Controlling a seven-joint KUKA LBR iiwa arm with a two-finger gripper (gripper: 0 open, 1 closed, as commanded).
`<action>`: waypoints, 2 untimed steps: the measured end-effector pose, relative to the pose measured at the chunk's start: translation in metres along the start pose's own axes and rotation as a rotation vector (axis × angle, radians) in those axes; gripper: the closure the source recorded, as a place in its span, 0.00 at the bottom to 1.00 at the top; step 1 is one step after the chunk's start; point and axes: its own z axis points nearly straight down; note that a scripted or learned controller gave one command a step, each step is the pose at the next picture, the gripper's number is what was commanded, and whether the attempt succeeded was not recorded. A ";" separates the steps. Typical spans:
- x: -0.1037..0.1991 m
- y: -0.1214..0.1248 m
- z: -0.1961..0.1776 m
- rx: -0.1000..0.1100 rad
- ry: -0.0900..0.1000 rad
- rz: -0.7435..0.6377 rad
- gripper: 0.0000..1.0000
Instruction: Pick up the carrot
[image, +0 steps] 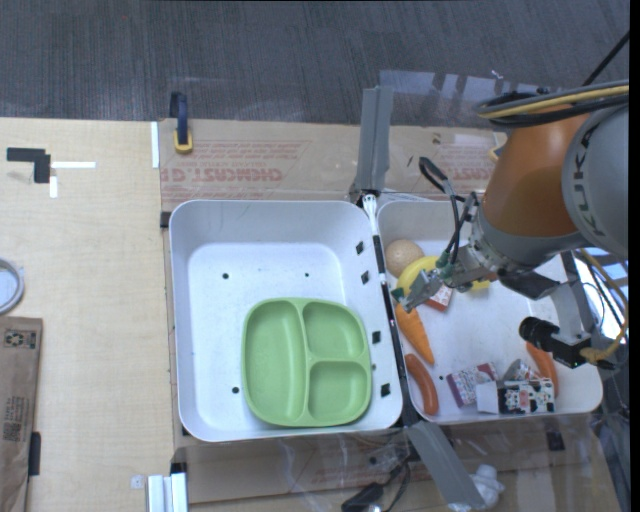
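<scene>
Hand (425, 290) low in the right bin (590, 400), at its left side, reached in under the grey arm (545, 200) with the orange band. Fingers dark, slanted down toward the lower left, tips close by the bin's left wall. Opening between them too small and cluttered to judge; cannot tell whether anything is gripped.

Carrot (414, 333) on the bin floor along the left wall, just below the hand. Long axis running steeply, from upper left to lower right. Thick end up, right beneath the fingertips, touching or nearly so; narrow tip pointing down and slightly right, toward the near wall. Lying flat, not lifted.

Directly below the carrot, a second orange-red piece, a sausage-like shape (424, 386), also lengthwise along the wall, tilted much the same way. Above the hand, a pale round onion-like ball (402, 254) in the upper left of the bin, with a yellow banana-like piece (425, 270) curving beside it and partly hidden by the fingers.

Farther right in the same bin, well apart from the carrot: small printed packets (505, 392) near the near wall, and another orange item (543, 360) partly covered by black fittings of the arm.

Left bin (200, 300) beside it, holding a green divided plate (307, 361) with three compartments, set toward the lower right of that bin. Both bins on the light wooden table (80, 300).
</scene>
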 end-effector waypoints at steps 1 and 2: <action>0.027 0.058 0.000 0.000 -0.001 -0.075 0.00; 0.073 -0.001 0.000 0.002 0.000 0.034 0.00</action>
